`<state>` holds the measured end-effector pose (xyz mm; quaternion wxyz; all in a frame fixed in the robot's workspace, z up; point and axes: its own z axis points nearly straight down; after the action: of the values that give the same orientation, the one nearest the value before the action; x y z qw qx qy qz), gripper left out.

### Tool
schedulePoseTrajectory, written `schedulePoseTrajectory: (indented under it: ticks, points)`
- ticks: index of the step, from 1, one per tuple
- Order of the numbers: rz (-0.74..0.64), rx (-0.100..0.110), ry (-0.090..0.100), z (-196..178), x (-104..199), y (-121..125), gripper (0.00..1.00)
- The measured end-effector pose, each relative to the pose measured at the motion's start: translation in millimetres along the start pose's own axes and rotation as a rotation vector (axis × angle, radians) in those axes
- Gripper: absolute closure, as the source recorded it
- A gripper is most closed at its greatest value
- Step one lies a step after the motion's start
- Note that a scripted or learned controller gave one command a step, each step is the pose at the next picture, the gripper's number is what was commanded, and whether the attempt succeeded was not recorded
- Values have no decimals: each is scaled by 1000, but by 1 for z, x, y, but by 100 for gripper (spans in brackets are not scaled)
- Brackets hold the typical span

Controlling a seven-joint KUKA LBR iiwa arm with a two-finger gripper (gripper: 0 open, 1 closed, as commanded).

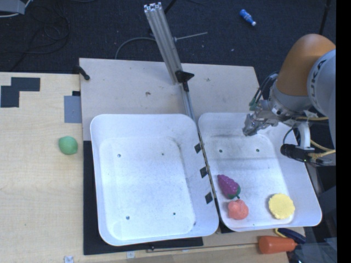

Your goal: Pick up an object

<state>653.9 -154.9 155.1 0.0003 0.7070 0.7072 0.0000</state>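
While gripper (253, 127) hovers, purple toy (228, 186) lies well apart, nearer camera

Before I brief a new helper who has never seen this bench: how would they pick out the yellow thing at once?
Start at the right-hand white bin, the one the arm reaches over. Go to its near right corner, where three small things lie in a row. The yellow thing is the flat round one farthest right, apart from the orange-red lump and the purple grapes.

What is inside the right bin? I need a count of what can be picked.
The right bin holds purple grapes, a red-orange fruit and a yellow piece. The end effector covers a little floor at its far end.
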Motion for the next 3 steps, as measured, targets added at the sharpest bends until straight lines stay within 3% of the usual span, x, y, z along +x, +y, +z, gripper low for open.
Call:
schedulePoseTrajectory:
  ticks: [1,2,3]
  points:
    - [0,-5,0,-60,7,1,100]
    - [0,1,0,-53,8,1,100]
    - [-3,1,1,-56,62,-8,100]
